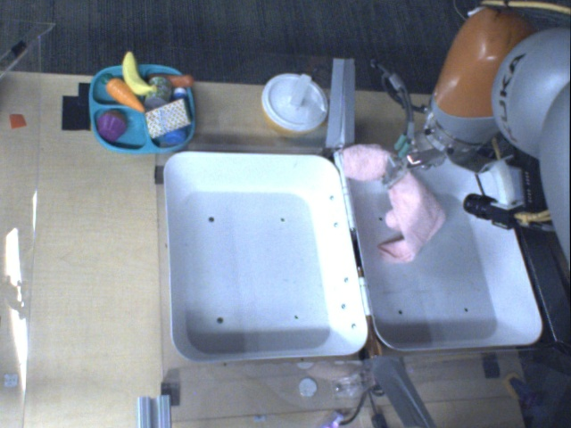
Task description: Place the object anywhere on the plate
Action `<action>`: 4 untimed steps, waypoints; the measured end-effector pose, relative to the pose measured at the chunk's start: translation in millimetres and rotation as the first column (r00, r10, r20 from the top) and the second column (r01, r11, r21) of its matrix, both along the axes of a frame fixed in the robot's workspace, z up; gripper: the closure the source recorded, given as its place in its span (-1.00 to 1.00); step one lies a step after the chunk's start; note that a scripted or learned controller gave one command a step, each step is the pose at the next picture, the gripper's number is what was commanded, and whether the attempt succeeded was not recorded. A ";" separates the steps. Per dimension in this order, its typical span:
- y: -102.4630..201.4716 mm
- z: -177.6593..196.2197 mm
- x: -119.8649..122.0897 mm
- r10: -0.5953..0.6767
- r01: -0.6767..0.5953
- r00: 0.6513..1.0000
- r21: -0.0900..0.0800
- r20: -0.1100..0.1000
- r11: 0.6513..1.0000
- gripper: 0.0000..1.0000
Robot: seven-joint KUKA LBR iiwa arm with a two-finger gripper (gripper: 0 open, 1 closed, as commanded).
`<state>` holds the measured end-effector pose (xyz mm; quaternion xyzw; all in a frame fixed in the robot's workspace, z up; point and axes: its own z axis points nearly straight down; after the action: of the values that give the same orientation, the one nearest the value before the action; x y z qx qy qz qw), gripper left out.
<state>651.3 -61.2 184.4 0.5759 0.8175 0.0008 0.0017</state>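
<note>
"KUKA" on grey arm [535,69], end effector [403,163] pinching pink cloth [412,217], rt bin [464,315].

A robotics lab: a KUKA arm [526,69] (orange-banded) over two white bins [259,257] on a wooden bench [80,266].

Grey arm [535,87], orange band, black KUKA lettering, black cables.

Two shallow white bins side by side on wooden bench [80,266]: left bin [259,328], right bin [464,324]. Blue compartment tray [100,125] behind left bin, holding toy banana [136,76], carrot [123,94], purple item [111,125], patterned block [169,119]. White lidded round container [294,103] near bins' back edge. Black patch [75,111] just left of tray. Small orange marker [18,121] at far left.
</note>
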 end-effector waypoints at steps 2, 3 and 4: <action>43.5 46.5 -22.2 0.400 -0.400 0.916 0.000 0.000 0.916 1.00; 98.0 36.5 -42.5 0.727 -0.727 0.687 0.000 -0.001 0.687 1.00; 148.1 45.9 -56.5 0.936 -0.936 0.351 -0.004 0.002 0.351 1.00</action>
<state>594.8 86.9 230.4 0.0077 1.0000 0.0018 0.0033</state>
